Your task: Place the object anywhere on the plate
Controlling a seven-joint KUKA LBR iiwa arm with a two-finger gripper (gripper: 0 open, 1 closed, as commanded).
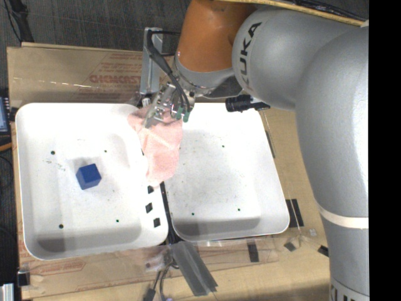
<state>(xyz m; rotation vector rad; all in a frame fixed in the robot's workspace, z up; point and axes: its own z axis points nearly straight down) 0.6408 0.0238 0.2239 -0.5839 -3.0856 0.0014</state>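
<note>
Where bins meet, pink cloth [161, 149]

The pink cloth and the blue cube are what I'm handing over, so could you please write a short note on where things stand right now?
Gripper: at the far edge of the bins, over the divide between them, with the top of the pink cloth bunched at it; I cannot tell from this angle whether it is actually gripped.
Pink cloth: hangs down across the shared rims of the left bin and right bin.
Blue cube: lying loose in the left bin.
Done: nothing placed.
Left: I see no plate, so find it first.
</note>
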